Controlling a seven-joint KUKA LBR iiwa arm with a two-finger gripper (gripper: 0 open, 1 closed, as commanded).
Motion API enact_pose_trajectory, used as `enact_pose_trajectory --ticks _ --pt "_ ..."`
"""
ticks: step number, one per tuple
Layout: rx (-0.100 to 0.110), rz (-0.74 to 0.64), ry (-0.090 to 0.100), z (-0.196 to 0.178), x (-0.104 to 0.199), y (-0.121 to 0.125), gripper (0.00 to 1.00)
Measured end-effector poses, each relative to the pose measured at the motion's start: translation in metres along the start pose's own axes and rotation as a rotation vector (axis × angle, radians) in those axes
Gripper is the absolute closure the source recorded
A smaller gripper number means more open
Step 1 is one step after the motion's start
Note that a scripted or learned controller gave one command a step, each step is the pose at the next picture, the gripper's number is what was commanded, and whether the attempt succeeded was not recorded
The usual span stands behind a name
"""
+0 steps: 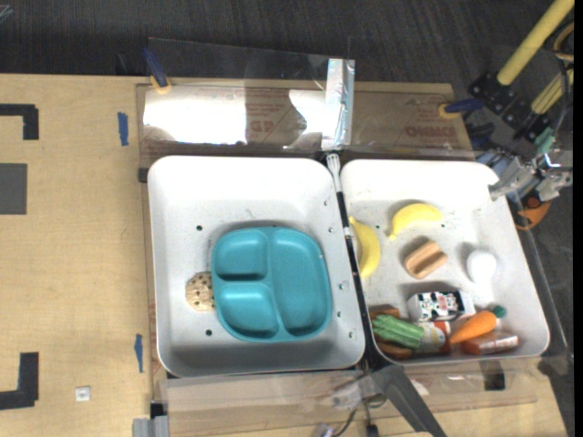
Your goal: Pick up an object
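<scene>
Gripper (pixel 526 178) sits at the far right, over the upper right rim of the right bin (pixel 383 185); its state, released or clenched, cannot be told, and nothing is seen in its grasp. From the left: the wooden bench (pixel 73 244) lies bare apart from black corner marks and short strips of blue tape. The left bin (pixel 237 180) holds a teal divided plate (pixel 271 282) that takes up most of its floor, leaving open room along the upper wall. A round cookie (pixel 199 290) lies against the plate's left edge, near the bin's left wall. Behind both bins stands a clear plastic sheet (pixel 246 98), strongly reflective. At the divide between the bins a yellow banana (pixel 368 247) rests along the right bin's left wall. To its right lie a shorter yellow piece (pixel 415 217), a brown roll (pixel 424 258) and a white rounded item (pixel 481 265), each apart from the others. Along the lower wall a green vegetable (pixel 401 329), a small black-and-white carton (pixel 437 304) and an orange carrot (pixel 474 324) crowd together, touching. The right bin's upper floor is open.
</scene>
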State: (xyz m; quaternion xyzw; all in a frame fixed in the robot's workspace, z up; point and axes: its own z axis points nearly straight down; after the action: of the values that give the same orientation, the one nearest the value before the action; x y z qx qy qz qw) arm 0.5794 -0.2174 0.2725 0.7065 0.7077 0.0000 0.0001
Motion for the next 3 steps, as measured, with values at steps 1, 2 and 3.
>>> enact_pose_trajectory --ticks 1,2,3 --pt "0.003 -0.214 0.003 0.157 0.039 -0.065 0.00" --pt "-0.007 -0.186 -0.002 0.185 0.068 -0.033 0.00" --pt "-0.007 -0.122 -0.001 0.081 0.093 -0.046 0.00"
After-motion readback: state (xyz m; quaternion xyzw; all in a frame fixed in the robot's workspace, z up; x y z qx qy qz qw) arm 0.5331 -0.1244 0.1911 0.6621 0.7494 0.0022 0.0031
